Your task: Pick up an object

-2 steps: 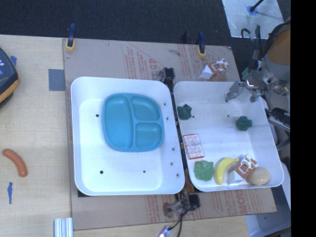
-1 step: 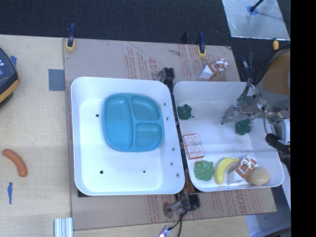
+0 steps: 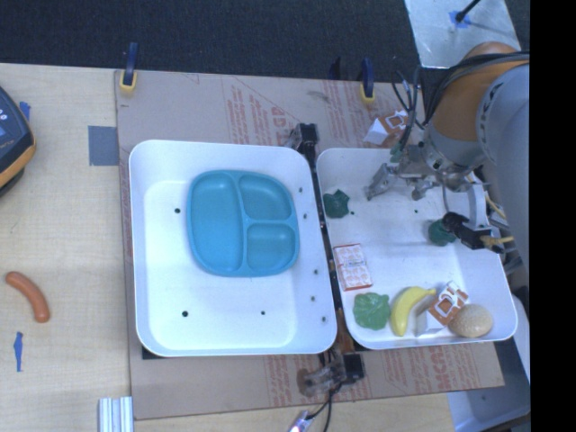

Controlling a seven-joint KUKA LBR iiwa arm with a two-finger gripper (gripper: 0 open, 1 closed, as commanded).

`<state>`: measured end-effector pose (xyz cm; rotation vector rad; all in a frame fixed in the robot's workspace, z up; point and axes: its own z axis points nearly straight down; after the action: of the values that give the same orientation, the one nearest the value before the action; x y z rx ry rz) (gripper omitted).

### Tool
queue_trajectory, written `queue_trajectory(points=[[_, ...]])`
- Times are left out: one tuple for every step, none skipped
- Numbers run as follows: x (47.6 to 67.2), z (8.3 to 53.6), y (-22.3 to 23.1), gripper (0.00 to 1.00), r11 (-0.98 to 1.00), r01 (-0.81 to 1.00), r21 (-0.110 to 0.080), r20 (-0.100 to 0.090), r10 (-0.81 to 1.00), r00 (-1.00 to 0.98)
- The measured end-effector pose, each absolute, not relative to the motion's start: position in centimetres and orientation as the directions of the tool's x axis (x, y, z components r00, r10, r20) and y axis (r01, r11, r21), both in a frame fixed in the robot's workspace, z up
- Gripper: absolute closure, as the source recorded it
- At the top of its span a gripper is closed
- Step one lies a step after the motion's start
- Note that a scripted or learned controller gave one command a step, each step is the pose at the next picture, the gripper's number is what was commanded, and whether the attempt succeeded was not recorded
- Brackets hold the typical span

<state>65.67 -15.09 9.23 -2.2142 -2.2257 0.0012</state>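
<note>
My gripper (image 3: 396, 190) hangs over the far part of the right bin (image 3: 396, 246), its fingers spread open with nothing between them. A small dark green piece (image 3: 336, 203) lies to its left near the bin's wall. Another dark green piece (image 3: 440, 233) lies to its right and nearer, beside a black part of the arm. Along the near side of this bin lie a red and white packet (image 3: 352, 266), a light green lump (image 3: 371, 310), a yellow banana (image 3: 408, 309), an orange and white packet (image 3: 445, 304) and a tan bun (image 3: 471, 320).
The left bin (image 3: 162, 313) holds a blue divided plate (image 3: 243, 221). An orange sausage (image 3: 29, 295) lies on the wooden bench at the far left, with a dark device (image 3: 13, 142) behind it. The grey arm (image 3: 490, 115) covers the right bin's far right corner.
</note>
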Motion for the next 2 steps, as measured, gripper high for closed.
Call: queue_trajectory(points=[[65.6,9.3,-21.2,0.00,0.003,1.000,-0.001,0.000,1.000,-0.003],[60.0,26.0,-21.3,0.00,0.002,1.000,0.001,-0.001,1.000,-0.002]])
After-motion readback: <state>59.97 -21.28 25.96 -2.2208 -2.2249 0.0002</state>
